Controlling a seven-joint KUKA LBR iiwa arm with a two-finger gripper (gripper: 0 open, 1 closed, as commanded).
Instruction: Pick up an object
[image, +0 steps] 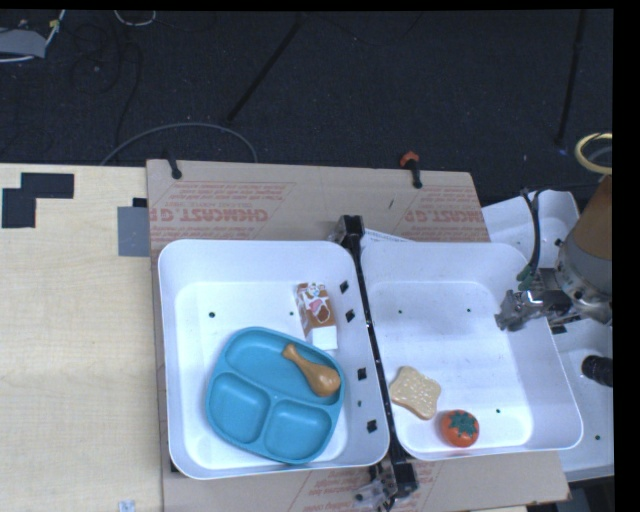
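the floor (300, 80) behind the bench is dark, almost black, with thin cables (180, 135) lying in loops on it. at the left stands a light wooden tabletop (70, 330) with some black and grey marks. a brown cardboard sheet (300, 205) with red printed letters lies on the bench.

The brown cardboard sheet (300, 205) lying under the two bins carries red printed lettering. Along its far edge the print appears upside down and mirrored from this angle; one run looks like "CHEMCAST G.P", though the letters are too faint to be sure, and a second like run stands toward the far right corner. More red print shows on the near edge below the bins, too cut off to read. The small wrapped packet (316, 306) bears a picture, no legible words.
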